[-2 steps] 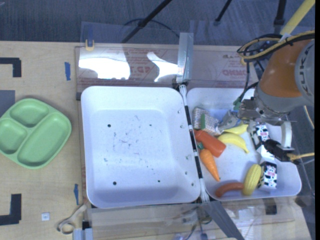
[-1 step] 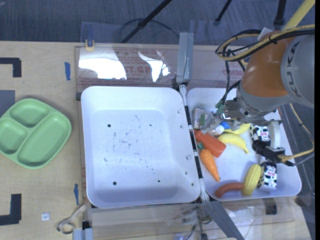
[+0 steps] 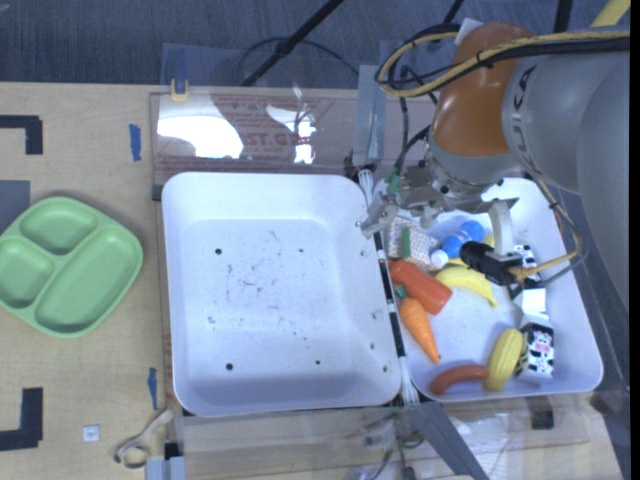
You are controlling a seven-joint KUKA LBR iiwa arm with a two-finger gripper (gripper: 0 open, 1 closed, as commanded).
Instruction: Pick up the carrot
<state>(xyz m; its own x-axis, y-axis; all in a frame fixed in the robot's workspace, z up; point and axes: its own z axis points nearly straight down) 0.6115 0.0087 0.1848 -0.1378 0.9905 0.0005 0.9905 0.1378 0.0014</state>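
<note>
In the right bin [image 3: 575, 353] we see the carrot [image 3: 420, 328] beside a banana [image 3: 468, 280], below the gripper [image 3: 405, 203], whose state we cannot tell.

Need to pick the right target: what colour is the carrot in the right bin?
Orange, tapering to a point; the carrot shows best in the camera view.
</note>
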